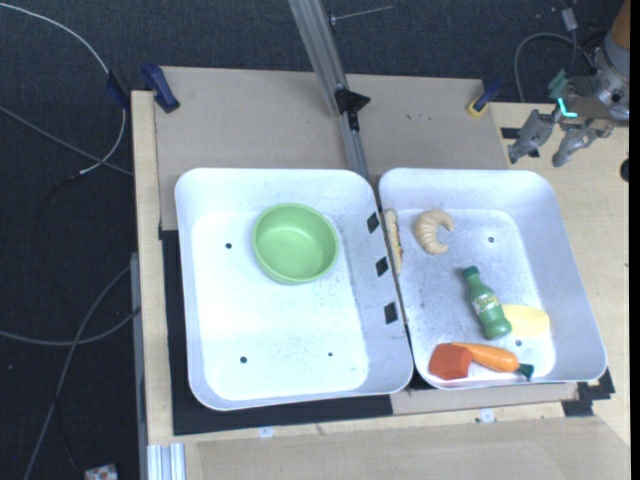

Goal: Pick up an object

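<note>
**Jaws spread above the bench, away from the bins**

Left bin (210, 368) holds a green bowl (294, 242). Right bin (570, 268) holds a croissant (433, 230), a green bottle (486, 304) — its label too small to read — a yellow piece (530, 319) and a carrot (490, 357). The gripper (550, 145) hangs upper right, jaws spread, holding nothing — the arm cut off by the edge.
</note>
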Action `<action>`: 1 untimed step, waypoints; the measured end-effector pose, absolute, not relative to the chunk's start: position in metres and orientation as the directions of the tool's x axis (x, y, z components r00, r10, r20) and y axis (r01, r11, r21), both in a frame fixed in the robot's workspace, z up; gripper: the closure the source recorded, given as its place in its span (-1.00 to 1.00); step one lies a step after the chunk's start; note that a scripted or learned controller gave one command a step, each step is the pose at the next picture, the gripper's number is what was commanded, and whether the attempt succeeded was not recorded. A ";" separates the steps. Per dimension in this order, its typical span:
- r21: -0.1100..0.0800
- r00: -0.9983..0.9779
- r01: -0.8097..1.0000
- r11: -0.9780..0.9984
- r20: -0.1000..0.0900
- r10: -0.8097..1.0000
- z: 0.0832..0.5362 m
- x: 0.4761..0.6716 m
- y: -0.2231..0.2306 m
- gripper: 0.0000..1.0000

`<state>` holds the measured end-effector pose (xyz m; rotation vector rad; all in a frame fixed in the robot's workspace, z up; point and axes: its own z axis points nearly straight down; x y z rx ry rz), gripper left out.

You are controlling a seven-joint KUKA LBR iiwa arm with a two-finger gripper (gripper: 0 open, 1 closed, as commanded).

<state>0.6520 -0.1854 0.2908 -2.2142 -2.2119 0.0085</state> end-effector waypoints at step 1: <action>-0.006 0.000 1.000 0.000 0.003 1.000 0.294 0.653 -0.185 -1.00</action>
